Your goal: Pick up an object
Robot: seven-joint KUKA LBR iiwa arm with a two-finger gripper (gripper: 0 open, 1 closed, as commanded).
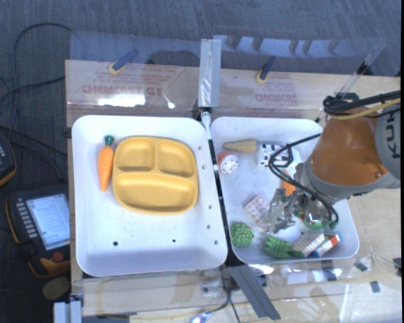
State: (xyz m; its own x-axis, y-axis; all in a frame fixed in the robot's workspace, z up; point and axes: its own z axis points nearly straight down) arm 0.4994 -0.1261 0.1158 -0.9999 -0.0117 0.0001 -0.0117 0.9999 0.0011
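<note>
Your left bin (87, 247) holds a yellow tray (155, 173) and a carrot (106, 165); the right bin (347, 244) holds small toys under the gripper (283, 215), whose grip I cannot tell.

Single fixed camera above bench (81, 93), slanted down, both bins (87, 200) framed.

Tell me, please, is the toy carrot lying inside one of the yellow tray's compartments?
No, the toy carrot lies on the left bin's white floor, beside the left edge of the yellow tray.

Carrot (105, 165) lies left of tray (155, 175) — both in left bin (94, 247).
</note>
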